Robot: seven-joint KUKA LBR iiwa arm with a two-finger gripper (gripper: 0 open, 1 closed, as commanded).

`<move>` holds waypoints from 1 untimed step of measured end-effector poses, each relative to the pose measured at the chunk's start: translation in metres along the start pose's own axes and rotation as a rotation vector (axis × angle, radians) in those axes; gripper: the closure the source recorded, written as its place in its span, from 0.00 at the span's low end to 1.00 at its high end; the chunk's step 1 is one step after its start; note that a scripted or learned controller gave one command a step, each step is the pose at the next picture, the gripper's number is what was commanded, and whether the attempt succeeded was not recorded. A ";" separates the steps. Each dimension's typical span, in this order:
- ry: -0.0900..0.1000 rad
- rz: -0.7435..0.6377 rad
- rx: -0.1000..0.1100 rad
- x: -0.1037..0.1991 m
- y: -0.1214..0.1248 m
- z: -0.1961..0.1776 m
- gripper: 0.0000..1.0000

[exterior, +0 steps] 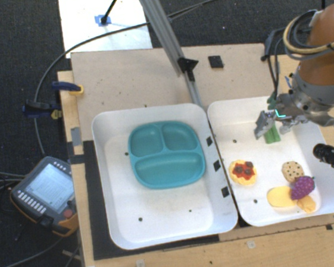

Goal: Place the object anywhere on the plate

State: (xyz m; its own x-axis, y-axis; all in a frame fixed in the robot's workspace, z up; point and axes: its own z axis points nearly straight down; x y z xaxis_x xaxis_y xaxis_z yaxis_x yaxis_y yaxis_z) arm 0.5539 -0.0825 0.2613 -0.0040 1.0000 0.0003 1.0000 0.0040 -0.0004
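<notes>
Where the arm leaves the view: its grey body and orange band are cut off at the right edge.
Claw (269, 125): low over the upper part of the right bin (236, 113); its fingers sit against a small green object (272, 134), which appears clamped between them, though the part is small and dim.
Green object: in the right bin, just under the claw; its kind is hard to make out.
Plate (166, 154): teal, three compartments, in the left bin (116, 183), well apart from the claw.
Other toys in the right bin: small pizza (243, 172), cookie (292, 171), purple grapes (302, 187) lying on yellow pieces (280, 197) partly hidden beneath.
Counter (131, 80): pale board, black mat under the bins.
Room: dark carpet, cables, teach pendant (44, 195) at left.
</notes>
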 end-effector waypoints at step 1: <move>0.000 0.000 -0.002 0.000 0.001 -0.001 0.00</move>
